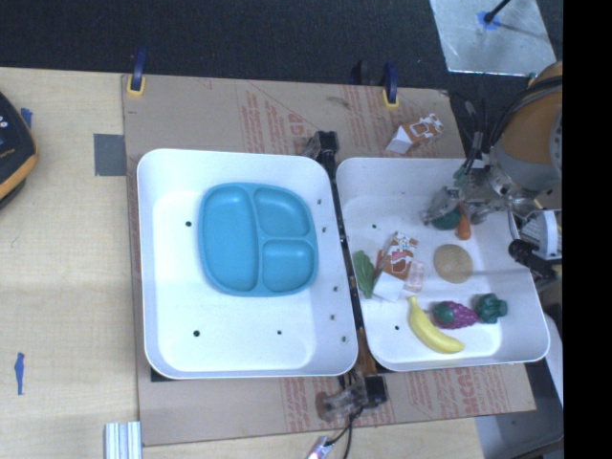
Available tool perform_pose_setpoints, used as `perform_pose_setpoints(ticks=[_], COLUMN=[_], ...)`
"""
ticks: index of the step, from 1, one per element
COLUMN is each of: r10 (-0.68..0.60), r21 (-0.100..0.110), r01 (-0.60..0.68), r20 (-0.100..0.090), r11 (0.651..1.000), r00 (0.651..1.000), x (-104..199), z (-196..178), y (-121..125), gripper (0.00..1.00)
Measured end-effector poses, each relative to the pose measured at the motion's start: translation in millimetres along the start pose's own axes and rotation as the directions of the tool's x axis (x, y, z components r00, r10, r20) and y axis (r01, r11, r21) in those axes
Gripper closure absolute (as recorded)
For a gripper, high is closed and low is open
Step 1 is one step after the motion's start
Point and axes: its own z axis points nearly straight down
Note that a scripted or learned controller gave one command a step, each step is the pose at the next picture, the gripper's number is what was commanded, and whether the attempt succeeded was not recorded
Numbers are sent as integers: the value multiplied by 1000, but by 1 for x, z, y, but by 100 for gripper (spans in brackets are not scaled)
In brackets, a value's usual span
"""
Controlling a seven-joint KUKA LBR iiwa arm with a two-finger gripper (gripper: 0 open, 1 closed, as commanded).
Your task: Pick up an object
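Two white bins sit side by side on cardboard. The left bin holds a blue divided plate, lying flat near its middle.

The right bin holds the loose items. A green pickle-like piece lies along its left wall, with a small white and red packet just beside it. A tan potato lies near the centre. Along the near side are a yellow banana, purple grapes touching it, and a green broccoli piece just beside the grapes.

The arm enters from the right. The gripper is low over the far part of the right bin, right at a small orange carrot and a dark teal item. Finger state: cannot tell, too cluttered. Nothing is clearly held.

Another white and red packet lies outside the bins on the cardboard, beyond the right bin.
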Motion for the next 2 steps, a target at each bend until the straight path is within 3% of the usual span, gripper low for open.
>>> perform_pose_setpoints(ticks=[1, 2], r10=[0, -1], r21=[-2, 1], r01=[0, 1], r20=[1, 0], r11=[1000, 1000], r00=[1000, 1000], x=[39, 60], z=[-1, -1], y=[22, 22], gripper=[0, 0])
